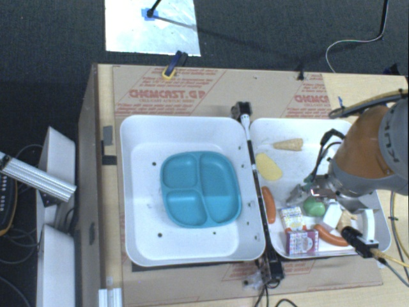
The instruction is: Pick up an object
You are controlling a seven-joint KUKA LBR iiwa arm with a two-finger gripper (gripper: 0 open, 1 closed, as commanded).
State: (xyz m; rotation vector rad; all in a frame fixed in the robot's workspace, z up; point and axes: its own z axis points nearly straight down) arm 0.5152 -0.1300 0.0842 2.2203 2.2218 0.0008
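The right bin (377,232) holds several small objects. A yellow lemon-shaped piece (268,167) and a tan wedge (289,145) lie in its far left part. Along the left wall lies a red sausage (269,204). Nearer the front are a small pale carton (293,217), a pink box (301,240), an orange sausage (331,235) and a white block (332,215). A green round object (314,206) sits mid-bin. My gripper (310,194) is low over the bin, right at the green object's upper edge, and the wrist hides how it meets the object.
The left bin (140,139) holds a blue divided plate (200,188). The arm with its orange band (365,146) covers the right bin's right half. A black clamp (243,112) sits where the bins meet at the back. Cardboard (192,88) lies behind them.
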